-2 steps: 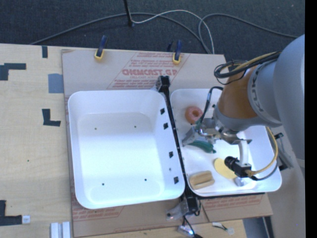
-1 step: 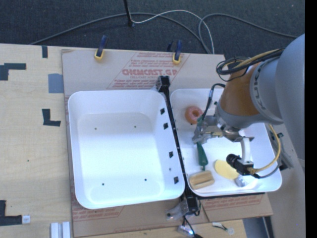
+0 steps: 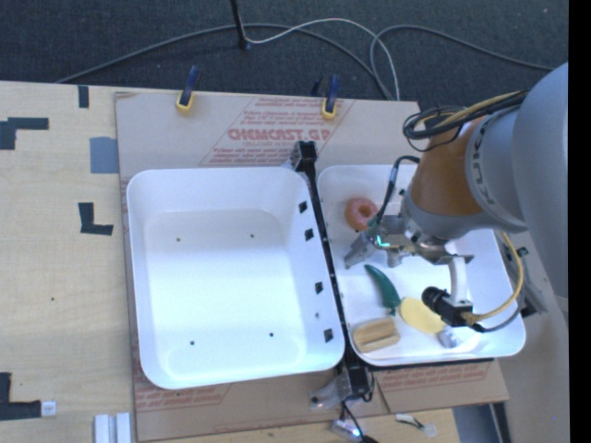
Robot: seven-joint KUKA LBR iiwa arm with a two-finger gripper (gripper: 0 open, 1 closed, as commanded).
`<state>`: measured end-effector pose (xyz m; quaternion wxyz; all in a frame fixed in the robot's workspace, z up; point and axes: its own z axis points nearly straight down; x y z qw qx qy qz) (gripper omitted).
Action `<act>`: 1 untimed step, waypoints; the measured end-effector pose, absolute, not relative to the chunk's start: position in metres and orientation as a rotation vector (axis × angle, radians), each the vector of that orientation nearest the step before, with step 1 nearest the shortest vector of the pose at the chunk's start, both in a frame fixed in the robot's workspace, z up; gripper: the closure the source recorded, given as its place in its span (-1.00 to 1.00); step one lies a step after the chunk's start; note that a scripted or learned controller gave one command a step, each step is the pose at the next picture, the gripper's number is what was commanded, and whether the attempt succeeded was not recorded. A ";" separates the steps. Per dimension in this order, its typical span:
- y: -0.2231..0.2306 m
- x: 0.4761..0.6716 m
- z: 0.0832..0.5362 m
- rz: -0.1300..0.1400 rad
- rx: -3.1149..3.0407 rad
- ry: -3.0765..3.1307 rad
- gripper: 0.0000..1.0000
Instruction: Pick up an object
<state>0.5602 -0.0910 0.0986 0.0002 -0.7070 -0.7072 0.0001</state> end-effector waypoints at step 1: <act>-0.091 0.560 0.108 0.001 -2.220 -2.221 1.00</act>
